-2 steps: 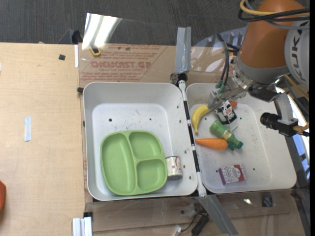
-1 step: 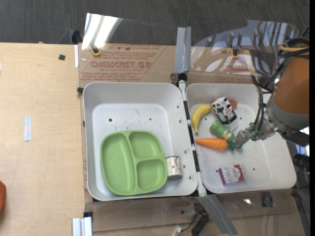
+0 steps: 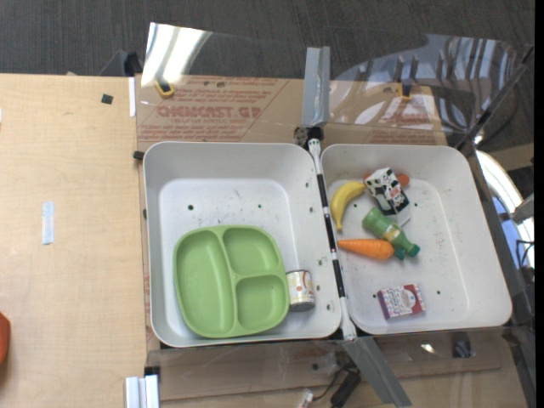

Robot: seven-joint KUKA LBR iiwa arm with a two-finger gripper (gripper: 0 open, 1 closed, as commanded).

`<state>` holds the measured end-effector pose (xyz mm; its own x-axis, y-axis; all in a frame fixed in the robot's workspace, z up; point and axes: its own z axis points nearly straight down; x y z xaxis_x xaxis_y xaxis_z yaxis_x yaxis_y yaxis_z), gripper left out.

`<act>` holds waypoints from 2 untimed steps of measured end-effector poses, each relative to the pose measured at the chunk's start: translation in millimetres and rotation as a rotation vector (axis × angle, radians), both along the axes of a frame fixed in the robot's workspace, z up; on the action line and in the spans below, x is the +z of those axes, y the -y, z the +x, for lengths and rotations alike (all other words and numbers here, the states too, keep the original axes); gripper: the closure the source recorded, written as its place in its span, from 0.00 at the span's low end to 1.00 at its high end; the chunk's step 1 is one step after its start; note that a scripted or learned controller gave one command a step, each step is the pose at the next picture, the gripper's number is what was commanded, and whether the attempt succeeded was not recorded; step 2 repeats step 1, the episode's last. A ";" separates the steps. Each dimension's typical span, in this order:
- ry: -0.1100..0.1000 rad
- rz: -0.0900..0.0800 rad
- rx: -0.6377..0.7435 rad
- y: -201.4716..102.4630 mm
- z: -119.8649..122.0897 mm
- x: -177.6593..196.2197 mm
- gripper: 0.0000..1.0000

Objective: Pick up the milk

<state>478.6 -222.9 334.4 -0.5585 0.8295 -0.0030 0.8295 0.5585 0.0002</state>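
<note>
Low in the right bin (image 3: 489,228), close to its near rim, lies a small red-and-white packet (image 3: 399,301), flat on the floor and well apart from the other things. The milk (image 3: 387,189), a little carton with black-and-white cow patches, lies towards the far side of that same bin, tipped over rather than upright. Just left of it curves a yellow banana (image 3: 342,203), close to the wall the two bins share. On the near side of the milk, touching or almost touching it, a green bottle (image 3: 389,231) lies on its side, and an orange carrot (image 3: 365,248) lies against the bottle's near side, pointing left. Across the divide, the left bin (image 3: 161,185) holds a green divided plate (image 3: 231,279) at its near end, with a small tin can (image 3: 299,289) on its side against the plate's right edge. Whether the gripper is spread or pressed together cannot be told.
</note>
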 end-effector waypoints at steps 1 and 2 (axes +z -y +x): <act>-0.004 0.002 0.044 -60.0 1.5 -40.4 1.00; -0.004 0.002 0.044 -60.0 1.5 -40.4 1.00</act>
